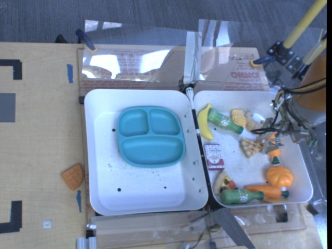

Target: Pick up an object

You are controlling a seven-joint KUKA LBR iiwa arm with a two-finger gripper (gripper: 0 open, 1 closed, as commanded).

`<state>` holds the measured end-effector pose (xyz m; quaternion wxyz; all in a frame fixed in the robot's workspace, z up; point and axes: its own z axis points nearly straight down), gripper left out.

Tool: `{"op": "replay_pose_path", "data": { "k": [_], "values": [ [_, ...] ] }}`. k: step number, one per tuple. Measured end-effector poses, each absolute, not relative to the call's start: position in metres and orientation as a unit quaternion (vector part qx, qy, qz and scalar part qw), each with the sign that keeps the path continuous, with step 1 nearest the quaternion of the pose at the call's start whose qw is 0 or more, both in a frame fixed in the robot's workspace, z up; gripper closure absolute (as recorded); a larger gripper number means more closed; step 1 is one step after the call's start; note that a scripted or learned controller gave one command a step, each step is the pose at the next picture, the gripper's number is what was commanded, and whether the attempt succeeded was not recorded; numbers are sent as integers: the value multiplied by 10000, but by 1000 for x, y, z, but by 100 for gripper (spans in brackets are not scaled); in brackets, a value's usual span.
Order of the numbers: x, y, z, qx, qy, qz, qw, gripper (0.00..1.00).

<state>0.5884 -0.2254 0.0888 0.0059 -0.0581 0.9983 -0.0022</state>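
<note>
Waffle (73, 176) out on the bench, off the left bin's (98, 191) near-left corner. Blue divided plate (151, 136) mid left bin. Banana (205, 122) against the right bin's (306, 191) left wall, bottle (224, 121) beside. Pumpkin (279, 176) near right edge. Gripper (273, 139) over right side, grip unreadable.

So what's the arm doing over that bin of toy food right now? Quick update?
Gripper low in the right bin, above the toy food. Nothing seen between its fingers. Orange pumpkin and waffle piece closest. Cables crowd the view.
</note>
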Motion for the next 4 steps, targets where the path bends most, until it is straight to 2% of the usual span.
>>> {"op": "replay_pose_path", "data": {
  "k": [1, 2, 3, 4],
  "values": [
    [501, -221, 90, -2177, 9759, -30, 103, 100],
    [509, -215, 94, -2216, 9749, -46, 217, 0],
    [535, -223, 89, -2364, 9716, -24, 62, 0],
    [541, -218, 89, -1923, 9813, -21, 61, 0]
  ]
}}
